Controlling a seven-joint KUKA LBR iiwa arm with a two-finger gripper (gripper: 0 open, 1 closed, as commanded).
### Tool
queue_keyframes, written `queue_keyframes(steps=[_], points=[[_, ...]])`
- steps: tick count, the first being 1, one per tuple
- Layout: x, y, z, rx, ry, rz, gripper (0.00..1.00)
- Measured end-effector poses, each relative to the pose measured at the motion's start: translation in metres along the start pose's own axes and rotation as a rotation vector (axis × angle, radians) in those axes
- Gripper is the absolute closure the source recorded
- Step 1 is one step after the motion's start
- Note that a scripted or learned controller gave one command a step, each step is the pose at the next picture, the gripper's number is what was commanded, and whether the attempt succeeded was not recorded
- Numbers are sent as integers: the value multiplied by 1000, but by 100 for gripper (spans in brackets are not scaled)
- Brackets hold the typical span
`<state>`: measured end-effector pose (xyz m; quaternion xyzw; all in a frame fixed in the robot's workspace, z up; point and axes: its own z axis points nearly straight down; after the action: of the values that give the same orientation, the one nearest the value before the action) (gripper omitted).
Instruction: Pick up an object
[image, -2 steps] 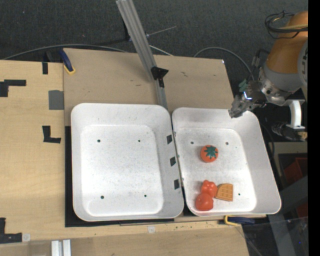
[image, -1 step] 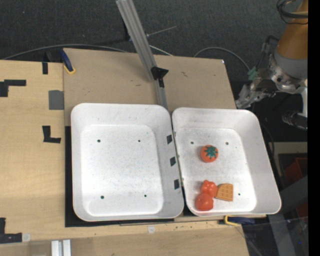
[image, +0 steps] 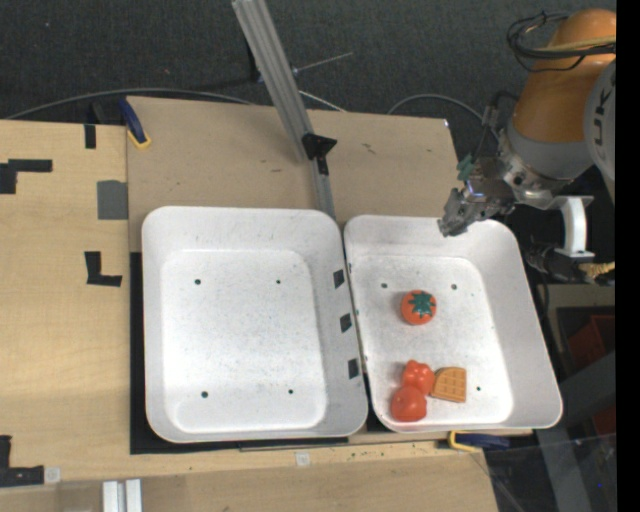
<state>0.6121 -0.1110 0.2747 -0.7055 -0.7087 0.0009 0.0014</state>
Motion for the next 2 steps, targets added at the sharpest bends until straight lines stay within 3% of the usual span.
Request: queue_keyframes(steps=[2], points=[[98, -38, 16, 0, 1, -2, 100]])
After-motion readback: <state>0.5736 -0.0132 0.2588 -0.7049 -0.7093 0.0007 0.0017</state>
